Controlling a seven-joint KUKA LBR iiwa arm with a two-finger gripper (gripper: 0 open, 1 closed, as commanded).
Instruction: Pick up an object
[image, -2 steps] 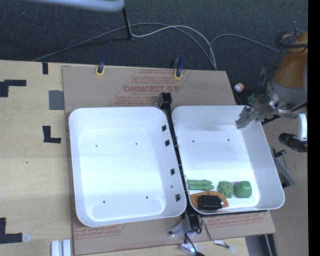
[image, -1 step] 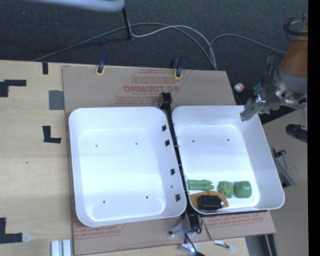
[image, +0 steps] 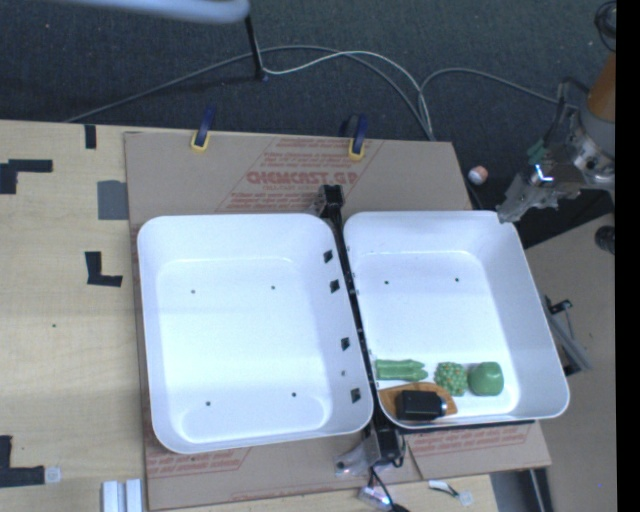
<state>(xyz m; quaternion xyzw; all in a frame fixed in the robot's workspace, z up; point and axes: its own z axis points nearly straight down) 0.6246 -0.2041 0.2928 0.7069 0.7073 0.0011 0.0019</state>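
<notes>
Objects: four small things lie bunched along the lower edge of the right bin (image: 520, 300), in the lower right of the frame.
Green pod: a long green pod-like piece (image: 400, 369) lies flat at the left end of the bunch.
Green cluster: a knobbly green cluster (image: 451, 377) sits just right of the pod.
Green block: a smooth green block (image: 486, 379) sits beside the cluster, at the right end of the row.
Black item: a dark item (image: 420, 405) rests on an orange piece (image: 448, 403), just below the pod and the cluster, close to the bin's lower rim.
Pincer: the pincer (image: 522, 198) hangs at the upper right of the frame, just past the right bin's upper right corner; whether it is open or closed cannot be told, and nothing is seen in it.
Objects to pincer: well apart, the objects at the bin's lower edge and the pincer above the opposite corner.
Arm: grey with an orange band (image: 603, 92), at the right edge.
Left bin: the left bin (image: 160, 300) touches the right bin along the middle.
Table: a wooden table (image: 60, 320) under a cardboard sheet (image: 290, 170) held by two clamps at its upper edge.
</notes>
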